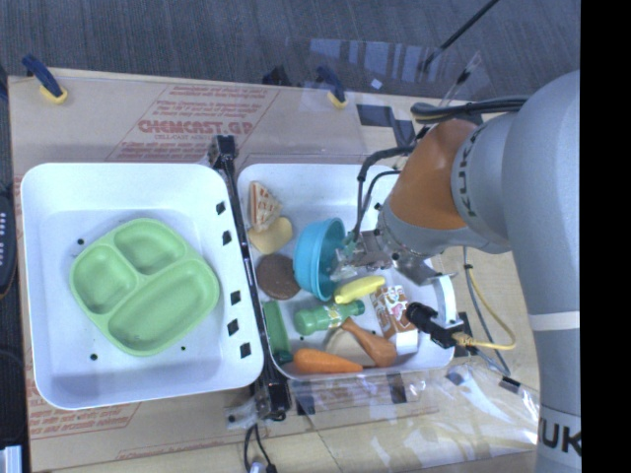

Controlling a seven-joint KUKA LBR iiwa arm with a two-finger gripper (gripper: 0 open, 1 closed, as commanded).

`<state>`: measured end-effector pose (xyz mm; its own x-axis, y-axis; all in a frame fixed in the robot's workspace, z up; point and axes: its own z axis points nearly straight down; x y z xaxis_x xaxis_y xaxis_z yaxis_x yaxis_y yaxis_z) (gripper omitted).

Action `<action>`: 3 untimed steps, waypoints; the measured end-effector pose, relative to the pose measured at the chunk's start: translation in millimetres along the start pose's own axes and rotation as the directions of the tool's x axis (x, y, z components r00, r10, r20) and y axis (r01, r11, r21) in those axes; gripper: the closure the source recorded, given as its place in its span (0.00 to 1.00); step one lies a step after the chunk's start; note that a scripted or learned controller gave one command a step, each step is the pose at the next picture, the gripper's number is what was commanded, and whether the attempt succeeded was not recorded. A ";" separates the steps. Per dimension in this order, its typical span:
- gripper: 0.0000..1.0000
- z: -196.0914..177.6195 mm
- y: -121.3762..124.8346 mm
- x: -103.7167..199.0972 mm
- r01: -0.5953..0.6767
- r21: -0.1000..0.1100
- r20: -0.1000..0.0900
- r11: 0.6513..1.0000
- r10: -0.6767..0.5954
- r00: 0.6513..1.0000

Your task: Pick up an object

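The right bin [296, 177] holds a jumble of toy items. A blue bowl [319, 256] lies tipped on its side near the middle. Just right of it is a yellow banana-like piece [360, 288]. My gripper [357, 254] is down in this bin, right against the bowl's right rim and just above the yellow piece. The grey wrist and orange band [426, 187] cover the bin's right part. Below lie a green bottle [323, 317], an orange carrot [325, 363] and a brown drumstick [369, 344]. I see nothing held.
A pizza slice [262, 205], a tan piece [272, 235] and a brown disc [279, 276] lie along the right bin's left side. A printed snack box [393, 309] sits by the arm. The left bin [49, 195] holds a green divided plate [145, 284].
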<state>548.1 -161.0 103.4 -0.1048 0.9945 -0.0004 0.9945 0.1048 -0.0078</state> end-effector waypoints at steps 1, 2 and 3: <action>1.00 -47.0 -32.1 25.6 -0.212 0.003 -0.003 0.977 0.212 0.977; 0.00 -46.5 -32.5 25.3 -0.212 0.004 -0.003 0.977 0.212 0.977; 0.00 9.5 -29.5 25.1 -0.510 -0.003 -0.006 0.860 0.510 0.860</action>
<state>516.0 -139.2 94.2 0.4173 0.9088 0.0019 0.9088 -0.4173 -0.0037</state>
